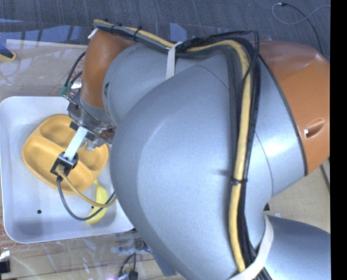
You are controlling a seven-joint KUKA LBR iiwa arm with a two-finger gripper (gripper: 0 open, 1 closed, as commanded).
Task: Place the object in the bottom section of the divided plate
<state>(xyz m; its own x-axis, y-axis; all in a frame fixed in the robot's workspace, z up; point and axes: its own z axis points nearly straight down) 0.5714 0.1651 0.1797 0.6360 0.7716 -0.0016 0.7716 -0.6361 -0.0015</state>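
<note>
Whether the gripper is released, clenched or grasping anything cannot be told: its tip is tucked under the wrist, low over the right part of the plate, and nothing can be made out in its grasp.

Farthest left of the gripper runs the wall of the white bin, which sits on a wooden bench covered with clear film. Below and left of the gripper, a small dark speck lies on the bare bin floor, apart from everything else. Just left of the gripper and partly beneath it lies the yellow divided plate, flat on the bin floor, its shallow sections separated by low ridges. Below the gripper, slightly to its right, a small yellow object rests on the bin floor, just beside the plate's lower rim and outside all of its sections; the arm hides its right end.

To the right of the gripper, the grey arm with its orange band covers the bench. Far up and right, a thin white cable lies on the grey carpet.
</note>
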